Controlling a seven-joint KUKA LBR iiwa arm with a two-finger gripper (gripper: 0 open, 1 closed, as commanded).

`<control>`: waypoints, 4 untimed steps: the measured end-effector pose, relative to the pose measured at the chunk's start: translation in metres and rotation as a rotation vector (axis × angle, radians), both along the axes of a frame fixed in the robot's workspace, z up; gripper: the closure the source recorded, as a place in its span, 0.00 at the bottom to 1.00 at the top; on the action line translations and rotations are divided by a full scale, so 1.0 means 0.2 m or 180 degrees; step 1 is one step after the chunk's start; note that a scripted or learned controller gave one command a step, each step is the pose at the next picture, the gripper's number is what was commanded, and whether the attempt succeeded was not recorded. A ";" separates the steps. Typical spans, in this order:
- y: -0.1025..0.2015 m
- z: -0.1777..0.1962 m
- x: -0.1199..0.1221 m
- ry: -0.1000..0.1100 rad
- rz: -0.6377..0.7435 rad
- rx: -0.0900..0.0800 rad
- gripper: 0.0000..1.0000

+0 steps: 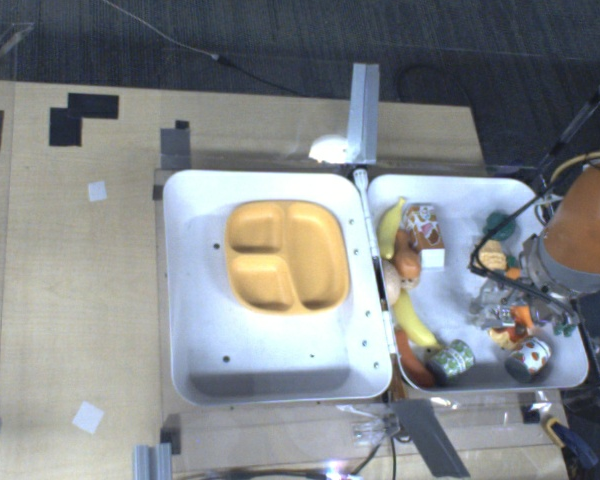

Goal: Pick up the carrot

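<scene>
The right bin holds the toy food. A small orange piece that looks like the carrot lies near the bin's right wall, right against my gripper. The gripper hangs low over that spot, under the grey wrist and orange band. Wires and the wrist hide much of it, and I cannot make out whether the orange piece is between its parts or just beside them. A longer orange-red item lies in the bin's front left corner, partly under a banana.
The left bin holds a yellow divided plate. In the right bin are a second banana, a brown packet, a round green-white item, a grey one and a green piece.
</scene>
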State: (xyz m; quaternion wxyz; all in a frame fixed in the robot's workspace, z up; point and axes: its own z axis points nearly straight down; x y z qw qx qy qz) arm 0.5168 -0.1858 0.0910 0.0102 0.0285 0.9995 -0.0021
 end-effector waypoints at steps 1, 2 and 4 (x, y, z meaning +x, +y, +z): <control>0.18 0.00 -0.12 -0.0011 0.0140 -0.0009 1.00; 0.46 0.01 -0.07 -0.0021 0.0386 -0.0006 1.00; 0.18 -0.01 0.01 0.0015 -0.0322 0.0014 0.00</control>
